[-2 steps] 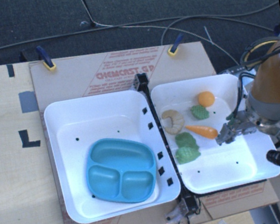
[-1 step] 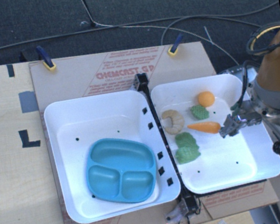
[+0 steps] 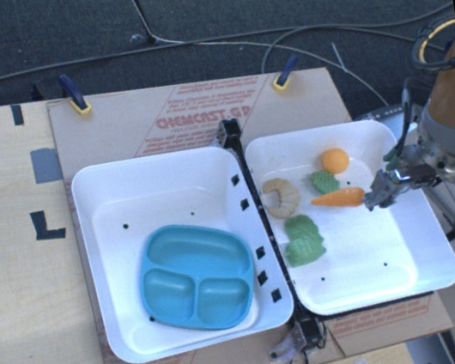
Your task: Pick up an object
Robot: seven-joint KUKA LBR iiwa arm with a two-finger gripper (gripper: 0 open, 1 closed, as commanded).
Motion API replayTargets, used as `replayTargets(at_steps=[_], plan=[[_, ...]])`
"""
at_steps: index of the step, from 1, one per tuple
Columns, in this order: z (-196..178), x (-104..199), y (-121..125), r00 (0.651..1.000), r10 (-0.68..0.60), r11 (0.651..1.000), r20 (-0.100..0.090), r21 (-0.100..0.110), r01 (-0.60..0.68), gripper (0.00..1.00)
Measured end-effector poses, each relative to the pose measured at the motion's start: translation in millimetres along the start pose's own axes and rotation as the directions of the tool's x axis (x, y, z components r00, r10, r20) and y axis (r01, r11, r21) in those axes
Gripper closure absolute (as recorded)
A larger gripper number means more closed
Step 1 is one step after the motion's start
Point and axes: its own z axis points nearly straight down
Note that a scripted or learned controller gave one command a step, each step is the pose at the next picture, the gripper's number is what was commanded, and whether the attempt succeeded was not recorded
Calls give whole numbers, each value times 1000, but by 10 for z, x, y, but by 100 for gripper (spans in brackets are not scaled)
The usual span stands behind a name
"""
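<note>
Camera view looks down on 2 shallow white bins set side by side on the tabletop (image 3: 19,283), which is pale wood with a brown cardboard sheet (image 3: 189,109) under the bins. In the left bin (image 3: 97,208) lies 1 blue plastic tray (image 3: 196,276), smooth, rounded at the corners and divided into 3 compartments. The right bin (image 3: 418,274) holds 5 small things grouped in its upper left part: 1 orange ball (image 3: 334,160), 1 orange carrot (image 3: 338,198) lying across with its point toward the left, 1 small green leafy piece (image 3: 324,181) between ball and carrot, 1 beige ring-shaped piece (image 3: 282,197) near the divider, and 1 larger, crinkled green leafy piece (image 3: 303,239) below the ring. At the right of the frame the grey arm (image 3: 451,137) reaches in, and its dark tool (image 3: 378,194) sits low at the carrot's right end, just beside it. Whether the tool is wide or narrow cannot be told.
</note>
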Motion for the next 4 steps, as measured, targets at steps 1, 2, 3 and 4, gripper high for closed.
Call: replayTargets(at_steps=[1,2,3,4], plan=[[-51,551,41,1000,-4,1000,-2,3,4,100],[-81,1048,74,1000,-3,1000,-1,3,3,100],[70,1534,154,1000,-3,1000,-1,6,3,100],[73,2143,118,1000,-5,1000,-1,5,5,100]])
